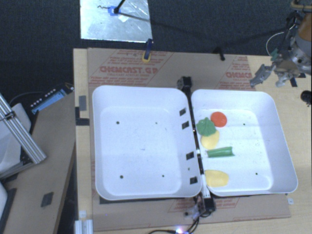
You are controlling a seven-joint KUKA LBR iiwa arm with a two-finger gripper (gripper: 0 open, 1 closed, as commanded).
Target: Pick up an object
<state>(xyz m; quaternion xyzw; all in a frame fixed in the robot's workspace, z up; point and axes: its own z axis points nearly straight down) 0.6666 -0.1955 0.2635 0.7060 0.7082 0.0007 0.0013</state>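
Observation:
Several small toys lie along the left side of the right bin [273,145]: an orange-red disc [218,119], a green leafy piece [205,126] touching a pale yellow piece [210,141], a green stick [220,152] and a yellow oval [216,178] near the front. My gripper [271,78] hangs above the bench beyond the right bin's far right corner, well away from the toys. It is open, its two grey fingers spread, and nothing sits between them.
The left bin [141,140] adjoins the right one along a black hinged divider [191,130]. Behind the bins lie brown cardboard [131,67], a shiny metal sheet [116,13] and a yellow-blue clip [146,54]. Cables run near the arm at the far right.

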